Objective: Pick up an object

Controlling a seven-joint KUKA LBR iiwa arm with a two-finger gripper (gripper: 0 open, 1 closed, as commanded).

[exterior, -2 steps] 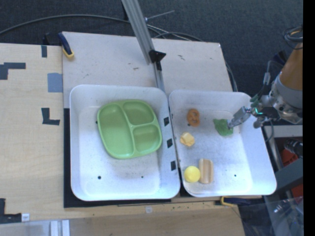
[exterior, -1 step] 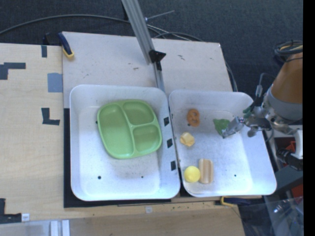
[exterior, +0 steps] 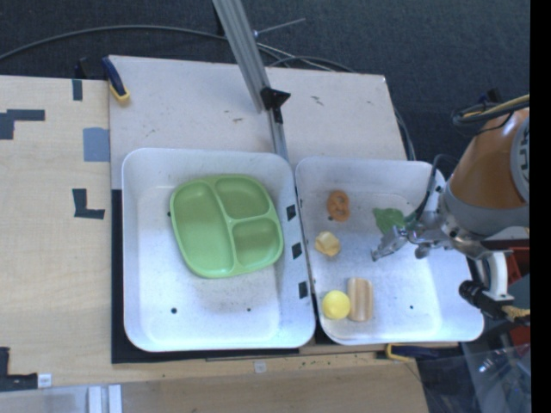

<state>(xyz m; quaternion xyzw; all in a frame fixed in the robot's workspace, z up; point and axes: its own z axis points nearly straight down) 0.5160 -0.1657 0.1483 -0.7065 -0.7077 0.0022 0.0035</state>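
- We see the pincer (exterior: 385, 249) low inside the right bin (exterior: 448, 321), reaching in from the right on the grey arm (exterior: 491, 175) with its orange band.
- Its two slim metal fingers (exterior: 379, 254) point left and slightly down; they look nearly together with nothing between them, though at this size we cannot tell for sure whether they are open or closed.
- Just above the pincer, close to touching it, lies a small green object (exterior: 389, 219) on the bin floor; from this angle we cannot say whether the fingers touch it.
- To the left of the pincer, near but apart, sits a pale yellow chunk (exterior: 327, 245).
- Up and to the left of the pincer, beyond the chunk, is a round orange-brown piece (exterior: 337, 205).
- Below the pincer and a little to the left, a tan roll-shaped item (exterior: 360, 299) stands lengthwise, and a yellow ball (exterior: 336, 305) rests just beside it on its far side from the pincer.
- Well to the left of the pincer, across the wall where the bins meet, the left bin (exterior: 142, 317) holds a green divided plate (exterior: 227, 225) with three compartments, tilted a little in plan.
- Both bins rest on the worktop (exterior: 52, 256), whose light wooden surface carries a few grey tape marks far to the pincer's left.
- A grey metal pole (exterior: 245, 46) slants across the top, well above and left of the pincer.
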